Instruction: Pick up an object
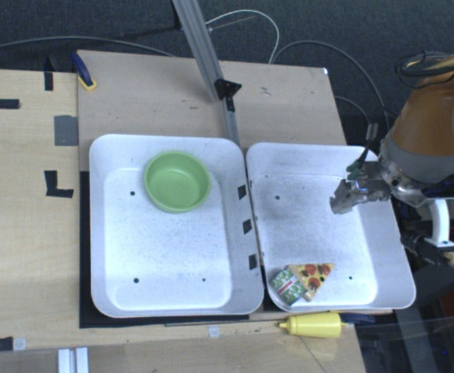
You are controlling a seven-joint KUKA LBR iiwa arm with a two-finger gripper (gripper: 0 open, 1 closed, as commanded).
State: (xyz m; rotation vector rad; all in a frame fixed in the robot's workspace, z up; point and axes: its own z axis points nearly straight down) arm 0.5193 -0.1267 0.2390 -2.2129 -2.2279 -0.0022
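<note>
A green bowl sits upright in the upper part of the left bin. A small flat packet printed in green, red and yellow lies in the near left corner of the right bin. My gripper hangs over the right bin's upper right area, well away from the packet and far right of the bowl. I see nothing between its fingers.
A yellow bottle lies on the bench just outside the right bin's front rim. A grey metal pole slants down to the gap between the bins. Cables run across the back of the bench.
</note>
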